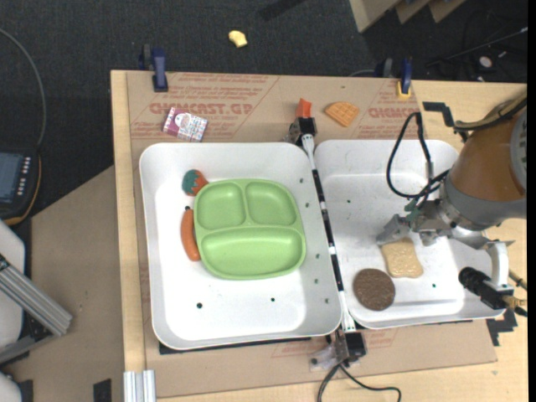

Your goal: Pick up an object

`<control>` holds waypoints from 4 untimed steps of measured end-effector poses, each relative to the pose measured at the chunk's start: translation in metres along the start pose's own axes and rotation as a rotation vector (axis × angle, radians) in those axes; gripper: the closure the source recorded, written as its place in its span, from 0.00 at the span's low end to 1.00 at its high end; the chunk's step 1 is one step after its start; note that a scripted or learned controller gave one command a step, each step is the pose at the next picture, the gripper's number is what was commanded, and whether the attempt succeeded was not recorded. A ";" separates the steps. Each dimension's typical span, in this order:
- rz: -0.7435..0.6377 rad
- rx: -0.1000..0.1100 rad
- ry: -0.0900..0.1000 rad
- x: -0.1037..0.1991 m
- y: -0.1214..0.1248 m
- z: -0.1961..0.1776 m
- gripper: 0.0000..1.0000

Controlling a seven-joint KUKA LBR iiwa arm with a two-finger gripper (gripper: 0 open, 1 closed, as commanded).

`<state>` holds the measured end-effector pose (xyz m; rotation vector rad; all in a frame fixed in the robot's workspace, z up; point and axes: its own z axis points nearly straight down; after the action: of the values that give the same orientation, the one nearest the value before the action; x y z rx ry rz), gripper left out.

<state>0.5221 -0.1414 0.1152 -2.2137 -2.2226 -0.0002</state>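
Observation:
In the right bin (360,174), a tan slice of toy toast (404,260) lies near the front. A round brown cookie (373,288) sits just in front of it and to its left. My gripper (402,229) hangs low over the bin, right at the far edge of the toast, with the arm coming in from the right. Nothing is visibly held. In the left bin (167,300), an orange hot dog (190,234) and a small teal and red toy (194,181) lie beside a green divided plate (249,229).
A black cable loops over the back of the right bin (408,159). On the cardboard behind the bins lie a waffle-like cracker (341,113), a pink packet (184,124) and an orange clip (303,107). A yellow piece (238,38) sits on the floor.

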 end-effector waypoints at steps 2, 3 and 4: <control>0.000 -0.003 -0.002 0.010 0.007 -0.011 0.00; 0.008 0.001 -0.003 -0.029 -0.006 0.018 0.00; 0.001 -0.013 -0.007 -0.072 0.100 0.029 0.00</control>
<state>0.6226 -0.2128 0.0854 -2.2248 -2.2320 -0.0067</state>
